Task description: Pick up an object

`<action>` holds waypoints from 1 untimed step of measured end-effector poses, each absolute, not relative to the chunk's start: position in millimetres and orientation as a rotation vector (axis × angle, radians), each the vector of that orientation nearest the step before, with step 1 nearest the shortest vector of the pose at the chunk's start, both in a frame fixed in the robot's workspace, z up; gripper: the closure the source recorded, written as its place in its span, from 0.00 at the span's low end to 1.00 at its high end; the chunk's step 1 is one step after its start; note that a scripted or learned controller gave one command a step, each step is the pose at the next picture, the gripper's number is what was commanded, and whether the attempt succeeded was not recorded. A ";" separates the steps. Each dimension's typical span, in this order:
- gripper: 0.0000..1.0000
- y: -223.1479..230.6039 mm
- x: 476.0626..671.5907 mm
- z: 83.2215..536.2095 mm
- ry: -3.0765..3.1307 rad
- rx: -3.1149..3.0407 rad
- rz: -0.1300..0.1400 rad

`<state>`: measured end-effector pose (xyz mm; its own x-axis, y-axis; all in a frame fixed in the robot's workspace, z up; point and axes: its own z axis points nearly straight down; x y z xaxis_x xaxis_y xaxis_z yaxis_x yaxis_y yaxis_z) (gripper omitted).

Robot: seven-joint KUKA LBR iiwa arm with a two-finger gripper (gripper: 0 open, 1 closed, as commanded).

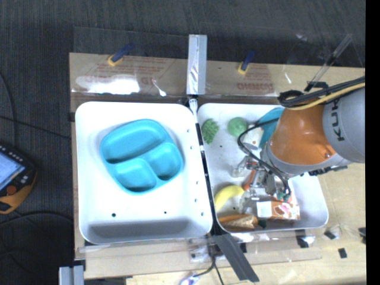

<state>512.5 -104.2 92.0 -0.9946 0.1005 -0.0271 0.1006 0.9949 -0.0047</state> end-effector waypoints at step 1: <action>0.00 -103.1 516.9 90.3 3.119 0.273 0.000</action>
